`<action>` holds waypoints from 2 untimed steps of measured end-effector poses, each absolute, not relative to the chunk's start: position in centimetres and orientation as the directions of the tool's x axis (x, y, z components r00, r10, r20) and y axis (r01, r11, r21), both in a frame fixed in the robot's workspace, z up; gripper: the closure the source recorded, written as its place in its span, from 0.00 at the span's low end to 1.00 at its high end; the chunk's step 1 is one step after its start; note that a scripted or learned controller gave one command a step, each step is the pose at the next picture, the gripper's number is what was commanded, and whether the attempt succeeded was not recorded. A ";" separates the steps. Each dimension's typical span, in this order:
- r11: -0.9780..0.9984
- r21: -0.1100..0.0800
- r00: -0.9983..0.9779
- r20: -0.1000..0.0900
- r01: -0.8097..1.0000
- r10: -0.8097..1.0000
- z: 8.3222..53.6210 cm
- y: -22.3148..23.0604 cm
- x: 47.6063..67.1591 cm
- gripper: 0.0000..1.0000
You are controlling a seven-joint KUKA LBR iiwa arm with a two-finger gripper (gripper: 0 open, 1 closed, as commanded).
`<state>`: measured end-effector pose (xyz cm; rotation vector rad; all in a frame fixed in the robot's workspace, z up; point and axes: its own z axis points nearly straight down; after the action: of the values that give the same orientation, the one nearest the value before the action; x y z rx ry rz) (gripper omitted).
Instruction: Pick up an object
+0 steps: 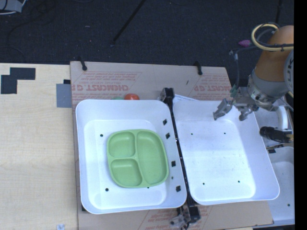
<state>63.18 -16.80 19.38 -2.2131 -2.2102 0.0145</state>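
Camera view, looking down on the bench: two white bins side by side on a cardboard sheet (pixel 144 80). The green plate (pixel 137 158), three compartments, lies flat in the middle of the left bin (pixel 91 128). Everything else is placed from that plate.

Up and to the right of the plate, over the far right corner of the right bin (pixel 225 176), hangs the gripper (pixel 235 110). Its two fingers stand spread, one toward the plate and one away, and nothing sits between them. It is well apart from the plate, with the black divider between the bins lying in between.

Just beyond the left bin's far rim, straight up from the plate, a small red-orange thing (pixel 131 97) peeks out, partly hidden by the rim.

The cardboard past it carries red printing, upside down from here; the letters are too blurred to read surely.

The arm (pixel 273 66) rises at the far right, orange band above the grey wrist.
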 end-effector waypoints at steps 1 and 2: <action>0.000 -0.003 0.000 0.001 1.000 1.000 20.3 -16.8 63.5 0.00; 0.001 -0.007 -0.001 0.002 1.000 1.000 13.9 -16.7 63.2 0.00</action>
<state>63.18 -16.70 13.85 -2.2163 -2.2177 0.0064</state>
